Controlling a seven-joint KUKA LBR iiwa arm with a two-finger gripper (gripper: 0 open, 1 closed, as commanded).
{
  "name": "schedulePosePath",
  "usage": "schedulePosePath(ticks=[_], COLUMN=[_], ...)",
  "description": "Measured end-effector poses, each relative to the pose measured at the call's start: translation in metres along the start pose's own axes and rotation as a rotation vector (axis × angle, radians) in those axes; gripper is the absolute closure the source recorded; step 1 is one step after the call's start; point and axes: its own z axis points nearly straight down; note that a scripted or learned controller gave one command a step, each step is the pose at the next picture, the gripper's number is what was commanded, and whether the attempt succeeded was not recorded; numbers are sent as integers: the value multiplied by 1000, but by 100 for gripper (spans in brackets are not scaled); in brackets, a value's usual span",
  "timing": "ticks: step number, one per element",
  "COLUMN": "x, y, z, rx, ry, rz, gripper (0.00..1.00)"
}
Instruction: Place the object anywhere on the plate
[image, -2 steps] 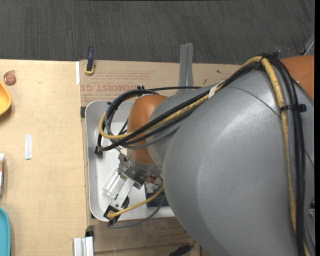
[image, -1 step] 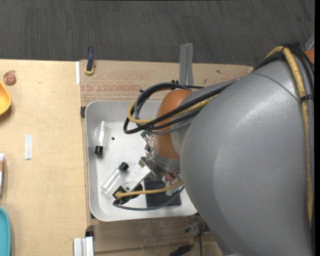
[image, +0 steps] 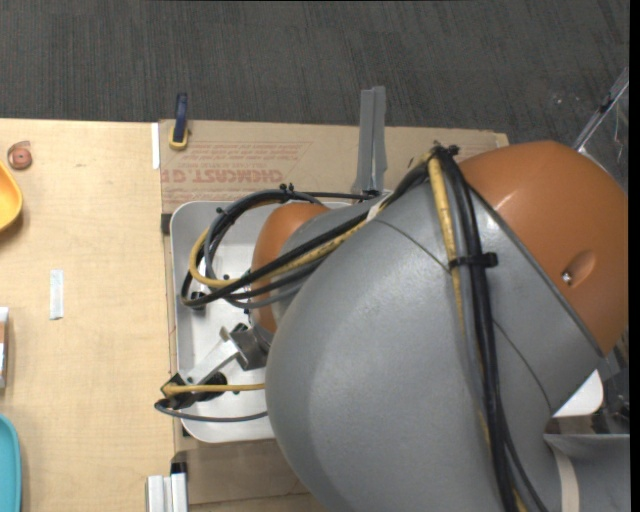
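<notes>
My grey arm (image: 400, 370) with its orange band (image: 285, 245) covers most of the bench and reaches down into the left white bin (image: 185, 250). Black and yellow cables (image: 215, 245) loop over the bin floor. A small grey metal part of my gripper (image: 243, 345) pokes out from under the arm, low over the bin's left half. The arm's body hides whatever lies beneath it.
The bin rests on brown cardboard (image: 240, 155), held by a blue and yellow clamp (image: 180, 125). A grey post (image: 372, 140) stands at the back. On the wooden table to the left are a yellow thing (image: 6, 200), a teal thing (image: 8, 465) and a white strip (image: 56, 295).
</notes>
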Motion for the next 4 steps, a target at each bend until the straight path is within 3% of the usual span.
schedulePosePath(ticks=[1, 2, 3, 4], x=[21, 20, 42, 99], y=[12, 15, 22, 53], z=[1, -7, 1, 1], rx=[-1, -2, -1, -1], ry=[3, -1, 2, 3], rz=[256, 263, 277, 203], gripper=[0, 100, 100, 100])
